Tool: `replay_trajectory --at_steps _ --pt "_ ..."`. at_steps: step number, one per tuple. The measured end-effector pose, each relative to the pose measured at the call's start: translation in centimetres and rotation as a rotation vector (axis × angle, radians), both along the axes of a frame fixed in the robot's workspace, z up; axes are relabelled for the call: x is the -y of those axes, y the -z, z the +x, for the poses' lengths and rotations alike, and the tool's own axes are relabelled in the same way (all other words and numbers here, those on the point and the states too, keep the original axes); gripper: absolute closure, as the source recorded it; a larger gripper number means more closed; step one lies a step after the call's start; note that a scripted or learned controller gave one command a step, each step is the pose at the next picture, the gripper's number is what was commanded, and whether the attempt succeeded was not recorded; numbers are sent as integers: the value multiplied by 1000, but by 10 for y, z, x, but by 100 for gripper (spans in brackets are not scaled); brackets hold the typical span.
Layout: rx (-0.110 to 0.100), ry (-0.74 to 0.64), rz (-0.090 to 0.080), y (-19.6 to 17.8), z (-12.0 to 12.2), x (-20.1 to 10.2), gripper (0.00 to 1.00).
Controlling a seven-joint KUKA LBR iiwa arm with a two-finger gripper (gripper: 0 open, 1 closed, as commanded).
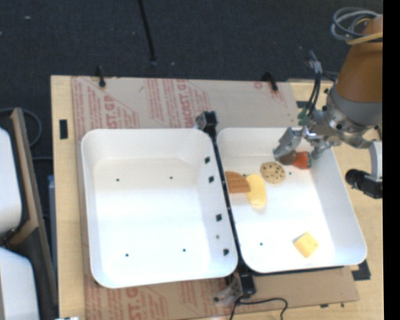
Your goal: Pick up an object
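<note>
Hovering over the right bin (340, 205), jaws (297, 147) partly hiding a red object (302, 160), grip state unclear

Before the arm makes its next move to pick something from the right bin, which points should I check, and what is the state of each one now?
1. Pincer is above the right bin: ok.
2. A target is near: a red-orange object lies just beside the pincer: ok.
3. Object between the pincer's fingers: cannot tell.
4. Other targets are free: the speckled cookie, yellow piece and yellow cube lie apart from the pincer: ok.
5. Brown piece stands free: not ok, it touches the yellow piece, close to the bin wall.
6. Red-orange object's shape for grasping: cannot tell, partly hidden.
</note>
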State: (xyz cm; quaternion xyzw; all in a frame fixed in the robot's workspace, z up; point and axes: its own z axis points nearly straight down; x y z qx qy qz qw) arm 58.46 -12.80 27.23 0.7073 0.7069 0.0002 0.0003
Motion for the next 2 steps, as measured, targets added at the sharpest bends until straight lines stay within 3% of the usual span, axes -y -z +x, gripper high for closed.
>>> replay_trajectory --at_steps 1,2 --pt "-2 -7 2 35 -56 -103 0" --pt "0 7 -2 39 -85 -26 0"
